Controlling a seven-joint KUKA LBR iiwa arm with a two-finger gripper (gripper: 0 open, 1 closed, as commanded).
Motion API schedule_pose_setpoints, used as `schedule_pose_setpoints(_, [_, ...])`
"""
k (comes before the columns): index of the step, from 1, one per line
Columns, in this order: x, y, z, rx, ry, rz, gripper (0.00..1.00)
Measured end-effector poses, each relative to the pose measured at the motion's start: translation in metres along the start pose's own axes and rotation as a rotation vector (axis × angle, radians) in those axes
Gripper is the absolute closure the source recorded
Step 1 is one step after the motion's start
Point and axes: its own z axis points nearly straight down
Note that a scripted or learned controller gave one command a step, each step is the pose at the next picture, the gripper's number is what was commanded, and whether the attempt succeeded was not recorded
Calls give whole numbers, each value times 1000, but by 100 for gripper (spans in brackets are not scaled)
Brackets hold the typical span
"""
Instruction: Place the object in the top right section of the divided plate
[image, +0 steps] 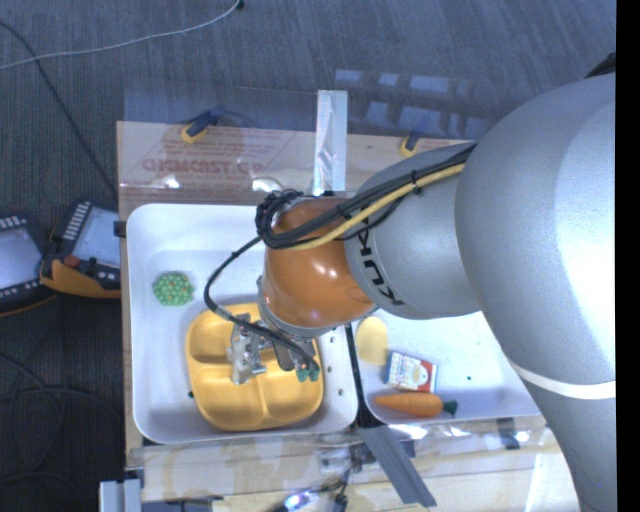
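My claw (247, 362) over yellow divided plate (225, 395), left bin (160, 300); grip state unclear. Green peas (173, 289) up-left. Carton (411, 372), carrot (408, 404) right, other bin (480, 395).

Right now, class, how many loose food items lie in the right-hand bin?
3: a carrot along the near edge, a small carton just behind it, and a pale yellow piece by the divider. The arm may hide more.

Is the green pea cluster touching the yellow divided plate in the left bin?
Apart. The camera view shows a strip of white bin floor between the green pea cluster and the yellow divided plate.
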Motion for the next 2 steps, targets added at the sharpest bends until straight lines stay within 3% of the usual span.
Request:
schedule_pose_setpoints(1, [-17,45,8,16,19,-471,100])
schedule_pose_setpoints(2, [-81,57,17,-9,63,-728,100])
